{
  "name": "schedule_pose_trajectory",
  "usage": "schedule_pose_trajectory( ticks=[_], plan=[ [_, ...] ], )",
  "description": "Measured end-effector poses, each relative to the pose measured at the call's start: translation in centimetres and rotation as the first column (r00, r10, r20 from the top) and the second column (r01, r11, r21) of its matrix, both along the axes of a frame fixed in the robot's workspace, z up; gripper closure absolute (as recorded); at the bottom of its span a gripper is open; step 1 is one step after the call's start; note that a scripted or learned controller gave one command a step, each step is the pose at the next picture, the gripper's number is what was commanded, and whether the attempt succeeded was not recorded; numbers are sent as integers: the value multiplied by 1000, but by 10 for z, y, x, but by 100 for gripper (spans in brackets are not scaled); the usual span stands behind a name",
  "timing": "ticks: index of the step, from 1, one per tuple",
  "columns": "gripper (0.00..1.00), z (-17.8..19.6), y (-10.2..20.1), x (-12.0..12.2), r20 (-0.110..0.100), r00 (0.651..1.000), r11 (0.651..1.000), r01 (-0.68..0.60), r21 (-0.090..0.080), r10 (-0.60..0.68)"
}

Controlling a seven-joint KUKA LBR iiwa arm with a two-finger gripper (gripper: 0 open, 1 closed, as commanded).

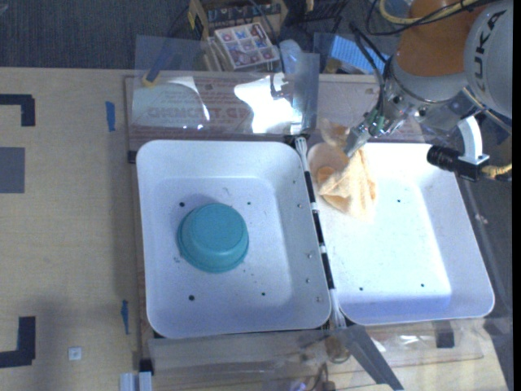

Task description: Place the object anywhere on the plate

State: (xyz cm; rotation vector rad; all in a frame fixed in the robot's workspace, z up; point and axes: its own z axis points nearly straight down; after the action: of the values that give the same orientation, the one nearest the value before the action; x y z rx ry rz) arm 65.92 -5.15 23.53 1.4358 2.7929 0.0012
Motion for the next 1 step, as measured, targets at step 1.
schedule_pose_trajectory(
  ticks=[1],
  plan=[
    [100,-9,54,-12,1,922,922,-388,0,388]
  ],
)
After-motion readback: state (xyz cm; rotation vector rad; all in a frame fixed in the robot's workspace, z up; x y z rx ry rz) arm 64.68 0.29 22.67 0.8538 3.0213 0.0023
